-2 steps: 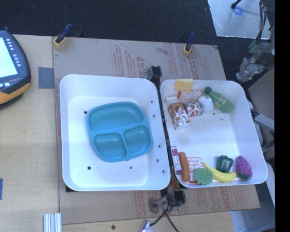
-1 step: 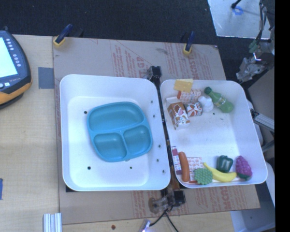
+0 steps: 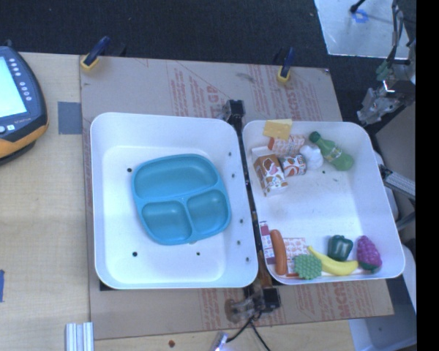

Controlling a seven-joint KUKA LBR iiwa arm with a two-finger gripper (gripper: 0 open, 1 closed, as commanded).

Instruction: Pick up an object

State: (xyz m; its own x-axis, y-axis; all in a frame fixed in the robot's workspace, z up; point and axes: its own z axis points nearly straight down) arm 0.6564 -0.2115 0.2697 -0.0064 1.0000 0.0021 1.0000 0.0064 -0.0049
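**Toys clustered in right bin, nothing lifted**

Camera view: right bin (image 3: 366, 196) holds all loose items. Near edge, in a row: sausage (image 3: 278, 251), long axis running near-to-far, smooth red-orange cylinder, lying on a printed card (image 3: 293, 246); bumpy green broccoli (image 3: 307, 266) just beside it; banana (image 3: 335, 265), curved, glossy yellow, long axis left-right, tips up; dark green pepper (image 3: 340, 246) touching banana's far side; knobbly purple grapes (image 3: 369, 254) at the right corner.

Far edge: yellow cheese wedge (image 3: 277, 129), printed cartons (image 3: 278, 168) packed together, green bottle (image 3: 332, 153) lying down, long axis diagonal, cap toward far-left.

Left bin (image 3: 110, 196) holds a blue tray (image 3: 181, 197), smooth plastic, three compartments, rounded corners, slightly rotated.

Arm hardware (image 3: 384, 101) at upper right, off the bins; gripper state: cannot tell. Bench is cardboard-covered, clamps (image 3: 95, 53) at far edge; teach pendant (image 3: 7, 97) at left.
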